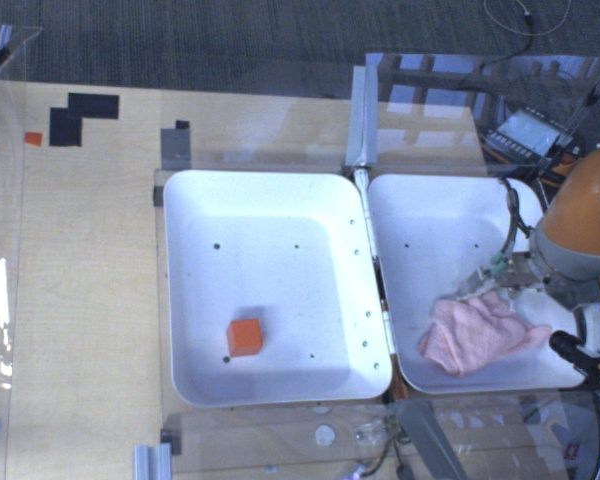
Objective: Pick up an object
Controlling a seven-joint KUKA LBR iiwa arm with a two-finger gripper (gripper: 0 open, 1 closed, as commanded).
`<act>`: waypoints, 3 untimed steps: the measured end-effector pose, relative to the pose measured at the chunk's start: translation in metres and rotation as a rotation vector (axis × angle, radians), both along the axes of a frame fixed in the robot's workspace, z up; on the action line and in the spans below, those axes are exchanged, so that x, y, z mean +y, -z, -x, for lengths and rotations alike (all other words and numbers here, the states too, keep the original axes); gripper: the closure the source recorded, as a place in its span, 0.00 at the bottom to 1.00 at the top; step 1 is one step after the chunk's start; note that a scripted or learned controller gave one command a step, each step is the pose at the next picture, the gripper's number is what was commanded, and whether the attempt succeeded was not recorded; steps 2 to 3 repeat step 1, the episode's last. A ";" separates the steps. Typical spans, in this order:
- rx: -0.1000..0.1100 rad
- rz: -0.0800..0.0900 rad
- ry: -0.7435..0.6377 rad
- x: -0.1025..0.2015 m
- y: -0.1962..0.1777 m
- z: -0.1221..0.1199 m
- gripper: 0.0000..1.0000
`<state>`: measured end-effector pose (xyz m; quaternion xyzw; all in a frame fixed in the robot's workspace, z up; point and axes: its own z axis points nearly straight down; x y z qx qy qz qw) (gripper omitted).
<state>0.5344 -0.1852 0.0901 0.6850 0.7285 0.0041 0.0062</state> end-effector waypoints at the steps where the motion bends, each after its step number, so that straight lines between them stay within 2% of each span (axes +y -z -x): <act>1: -0.011 0.003 -0.002 0.000 -0.014 -0.004 1.00; 3: -0.011 0.003 -0.002 0.000 -0.014 -0.004 1.00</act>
